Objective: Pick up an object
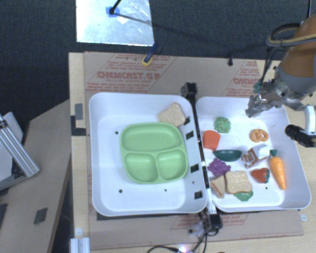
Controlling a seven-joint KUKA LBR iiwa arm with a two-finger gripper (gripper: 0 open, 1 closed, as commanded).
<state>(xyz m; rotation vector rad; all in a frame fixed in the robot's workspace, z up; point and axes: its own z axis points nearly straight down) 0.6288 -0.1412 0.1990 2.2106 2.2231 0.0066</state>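
White right bin (292, 141), tool (255, 108) above

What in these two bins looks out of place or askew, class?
One thing stands out: the bread slice in the left bin lies apart from the other toy food, leaning against the bin's top right corner beside the green tray. The rest sits loosely piled in the right bin.

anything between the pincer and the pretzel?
Nothing visible. The pincer hangs over the far end of the right bin, and the pretzel lies just nearer the camera with bare white floor in between. The broccoli sits off to the view's left, clear of that path.
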